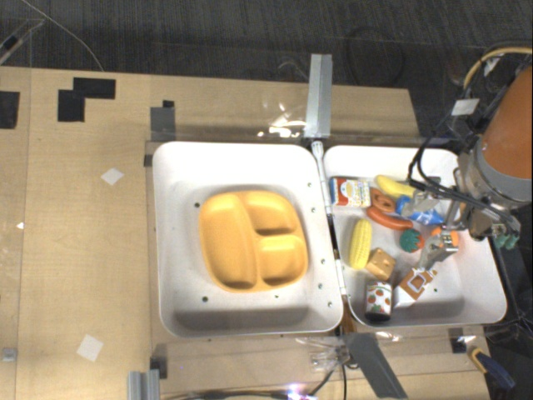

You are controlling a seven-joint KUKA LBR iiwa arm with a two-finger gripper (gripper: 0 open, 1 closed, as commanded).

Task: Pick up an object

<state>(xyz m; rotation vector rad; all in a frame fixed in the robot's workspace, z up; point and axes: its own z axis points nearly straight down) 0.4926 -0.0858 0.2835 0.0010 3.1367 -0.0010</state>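
Light is even and fairly bright, coming from overhead. Glare spots shine on the clear sheet at upper centre of the frame, just above the left bin, and again at the bottom edge. The yellow tray casts a soft shadow toward lower frame. The floor at top stays dim. Small items in the right bin look soft, slightly blurred.

Two bins sit side by side mid-frame. The left bin holds a divided tray at its centre. The right bin holds a cluster: a carton at upper left, a banana to its right, a hot dog below that, a corn cob left of centre, and a small can nearest the lower edge.
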